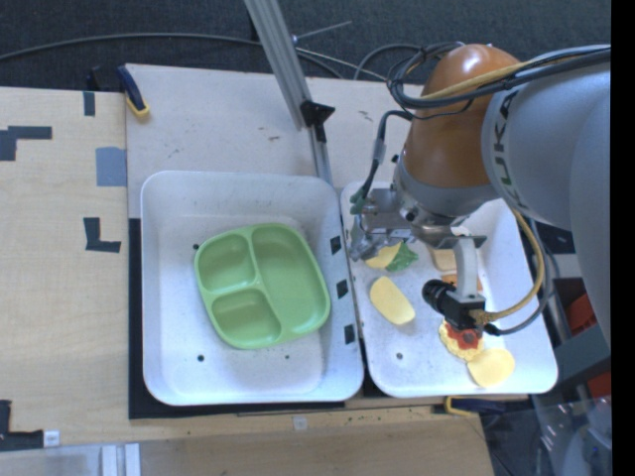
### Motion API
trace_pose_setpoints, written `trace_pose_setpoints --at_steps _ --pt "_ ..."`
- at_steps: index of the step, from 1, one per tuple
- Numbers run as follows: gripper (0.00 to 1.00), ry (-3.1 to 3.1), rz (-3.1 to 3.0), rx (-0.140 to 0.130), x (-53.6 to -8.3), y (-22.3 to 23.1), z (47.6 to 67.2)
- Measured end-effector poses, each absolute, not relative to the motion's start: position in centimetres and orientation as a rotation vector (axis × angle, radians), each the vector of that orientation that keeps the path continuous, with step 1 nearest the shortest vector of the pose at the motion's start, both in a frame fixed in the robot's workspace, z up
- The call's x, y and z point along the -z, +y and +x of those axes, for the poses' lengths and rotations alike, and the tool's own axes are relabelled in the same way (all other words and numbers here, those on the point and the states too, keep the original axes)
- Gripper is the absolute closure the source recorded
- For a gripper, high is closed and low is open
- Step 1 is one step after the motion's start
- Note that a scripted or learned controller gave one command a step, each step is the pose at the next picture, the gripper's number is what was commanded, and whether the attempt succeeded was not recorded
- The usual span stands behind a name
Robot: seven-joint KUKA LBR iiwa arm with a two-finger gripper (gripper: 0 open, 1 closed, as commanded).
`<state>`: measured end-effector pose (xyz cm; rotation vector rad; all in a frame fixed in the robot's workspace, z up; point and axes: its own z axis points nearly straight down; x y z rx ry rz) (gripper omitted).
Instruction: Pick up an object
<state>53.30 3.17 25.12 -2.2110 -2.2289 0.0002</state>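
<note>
Objects for picking lie in the right bin (526,370): a yellow-and-green piece (390,258) tucked under the wrist at the bin's upper left, a plain yellow lump (392,301) just below it, a pale orange piece (444,259) beside the wrist, and a red-and-yellow cluster (463,341) with a pale yellow disc (491,367) near the lower edge. The left bin (159,296) holds a green divided plate (262,286), well apart from the arm. Risk first: the gripper (375,238) sits low over the yellow-and-green piece and close to the wall between the two bins, so a descent slightly off line would likely strike that wall or push the piece against it rather than straddle it. The crowded items are a second hazard; closing on the edge of one could nudge the yellow lump away or catch two at once. A black fitting on a cable (448,301) hangs over the bin's middle and might drag across the red-and-yellow cluster as the arm shifts. As for the claw, the wrist and its metal bracket hide the tips from above, so I cannot tell how wide it stands, nor whether it touches the yellow-and-green piece or merely hovers over it; nothing is visibly held.
</note>
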Motion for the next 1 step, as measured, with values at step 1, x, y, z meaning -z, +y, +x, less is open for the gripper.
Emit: trace_pose_setpoints --at_steps 1 --pt "1.0 -2.229 -2.211 -0.001 -25.32 8.5 53.57"
